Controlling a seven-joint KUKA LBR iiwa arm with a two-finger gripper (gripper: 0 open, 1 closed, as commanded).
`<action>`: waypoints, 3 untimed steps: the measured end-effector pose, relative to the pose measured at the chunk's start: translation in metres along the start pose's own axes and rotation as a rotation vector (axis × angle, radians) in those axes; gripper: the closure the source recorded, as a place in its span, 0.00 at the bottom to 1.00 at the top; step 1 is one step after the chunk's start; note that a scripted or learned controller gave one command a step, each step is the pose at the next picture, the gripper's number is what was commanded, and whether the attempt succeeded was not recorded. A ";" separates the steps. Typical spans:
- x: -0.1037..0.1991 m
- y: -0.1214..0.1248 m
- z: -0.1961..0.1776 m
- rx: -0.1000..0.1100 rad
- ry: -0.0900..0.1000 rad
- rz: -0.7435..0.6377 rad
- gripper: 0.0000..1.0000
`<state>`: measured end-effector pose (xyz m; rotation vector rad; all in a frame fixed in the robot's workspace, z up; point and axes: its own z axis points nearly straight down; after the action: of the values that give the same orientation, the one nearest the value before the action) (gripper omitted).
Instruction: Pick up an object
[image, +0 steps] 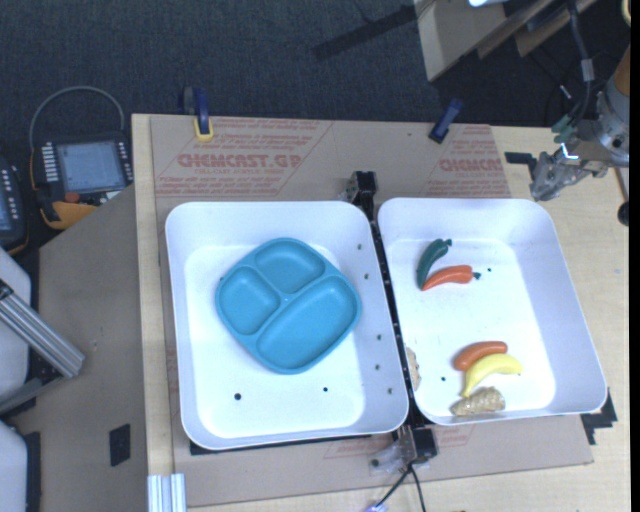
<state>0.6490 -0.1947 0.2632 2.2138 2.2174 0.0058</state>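
While the gripper (556, 172) hangs at the upper right of the frame, just outside the top right corner of the right bin (570, 290), the objects lie well apart from it, lower and to its left inside that bin. Whether the gripper is released or clenched I cannot tell; nothing shows between its tips.

Five small items lie in the right bin. Toward its upper middle, a green pepper (433, 256) lies tilted, and a red pepper (447, 277) lies just below it, the two touching or nearly so. Near the bin's lower edge, an orange piece (480, 353) sits above a banana (489, 371), the two touching, and a tan lump (478, 403) lies just under the banana. The peppers are nearer the gripper than the lower cluster.

Two white bins stand side by side on the bench. One blue plate (288, 317) with three compartments lies in the left bin (190, 300), at the centre left of the frame, with nothing on it.
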 end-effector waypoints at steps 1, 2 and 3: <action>0.061 -0.010 0.011 0.010 0.005 -0.004 1.00; 0.119 -0.014 0.023 0.010 0.006 -0.005 1.00; 0.166 -0.026 0.017 0.010 0.006 -0.004 1.00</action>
<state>0.6233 -0.0291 0.2450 2.2177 2.2293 0.0006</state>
